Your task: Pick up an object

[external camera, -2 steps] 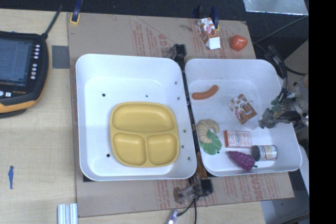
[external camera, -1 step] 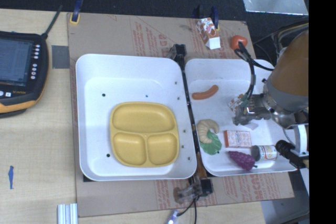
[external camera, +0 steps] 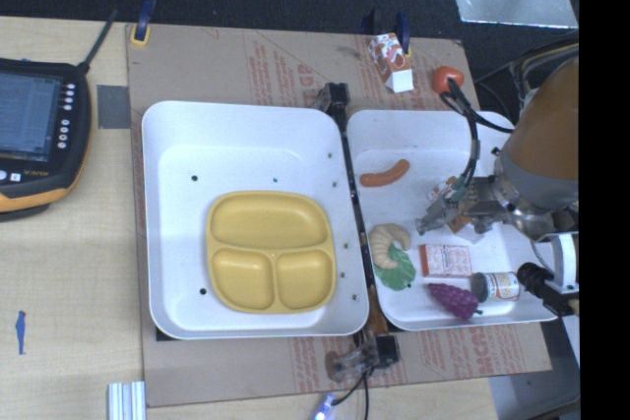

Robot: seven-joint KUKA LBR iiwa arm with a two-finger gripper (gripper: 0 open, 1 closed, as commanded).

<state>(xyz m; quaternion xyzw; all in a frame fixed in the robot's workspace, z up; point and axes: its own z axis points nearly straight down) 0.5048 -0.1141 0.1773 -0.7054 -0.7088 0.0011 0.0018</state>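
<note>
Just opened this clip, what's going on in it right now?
A robot arm reaches in from the right over the right bin, its gripper low near the middle. Nothing shows between its fingers, so no pickup yet. Around it lie a sausage, a croissant, a green leaf, a small red-and-white packet, purple grapes and a small bottle. The left bin holds a yellow divided plate.

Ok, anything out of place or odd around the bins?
Two items sit outside the bins on the cardboard behind the right bin: a small carton and a red-orange item. Inside, nothing looks spilled or damaged.
</note>
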